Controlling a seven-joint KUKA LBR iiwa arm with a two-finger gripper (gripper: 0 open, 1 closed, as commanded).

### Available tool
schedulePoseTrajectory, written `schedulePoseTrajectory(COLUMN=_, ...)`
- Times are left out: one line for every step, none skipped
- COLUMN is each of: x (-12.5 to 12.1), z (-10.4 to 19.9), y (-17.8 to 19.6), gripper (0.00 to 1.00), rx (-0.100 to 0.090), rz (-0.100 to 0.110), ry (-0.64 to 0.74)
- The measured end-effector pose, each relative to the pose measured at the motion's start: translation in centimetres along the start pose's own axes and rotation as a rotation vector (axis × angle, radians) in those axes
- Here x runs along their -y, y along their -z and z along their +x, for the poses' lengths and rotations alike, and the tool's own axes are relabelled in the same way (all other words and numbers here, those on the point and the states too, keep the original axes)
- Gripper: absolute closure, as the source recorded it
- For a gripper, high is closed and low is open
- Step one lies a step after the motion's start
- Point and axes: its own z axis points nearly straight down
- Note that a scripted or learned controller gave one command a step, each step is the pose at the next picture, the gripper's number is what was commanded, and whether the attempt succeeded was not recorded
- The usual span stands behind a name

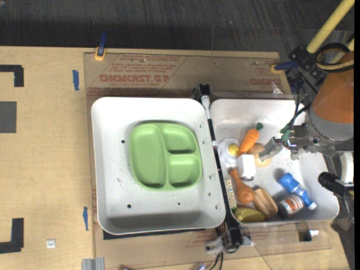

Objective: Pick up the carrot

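Carrot [250, 139] lies diagonal, green top upper-right.

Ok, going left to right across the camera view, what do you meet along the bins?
Left bin → green divided plate → black divider between the bins → carrot → blue bottle → gripper reaching in, with the arm's orange band farthest right.
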Motion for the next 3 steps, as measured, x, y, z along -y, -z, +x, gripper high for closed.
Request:
schedulePoseTrajectory(x=-5.8, z=0.8, y=-9.8, gripper=0.00, rx=0.001, rz=-0.010, ry=-0.113)
schedulePoseTrajectory(x=-5.9, z=0.6, y=-8.6, gripper=1.00, rx=0.005, rz=-0.015, ry=-0.115)
schedulePoseTrajectory(x=-8.1, z=6.9, y=-0.2, gripper=1.00, rx=-0.001, rz=-0.005, ry=-0.295)
